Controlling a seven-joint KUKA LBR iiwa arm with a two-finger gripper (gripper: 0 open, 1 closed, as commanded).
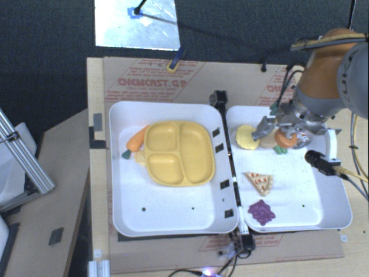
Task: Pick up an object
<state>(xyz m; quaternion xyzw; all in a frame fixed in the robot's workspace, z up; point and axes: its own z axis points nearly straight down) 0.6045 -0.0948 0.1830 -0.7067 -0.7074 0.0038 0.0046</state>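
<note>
The gripper, how wide I cannot tell, hangs low over the right white bin, its tip just beside the round pale-yellow toy on its left.

tray: yellow
carrot: orange, green tip
pizza slice: tan, red spots
grapes: purple
bins: white
</note>
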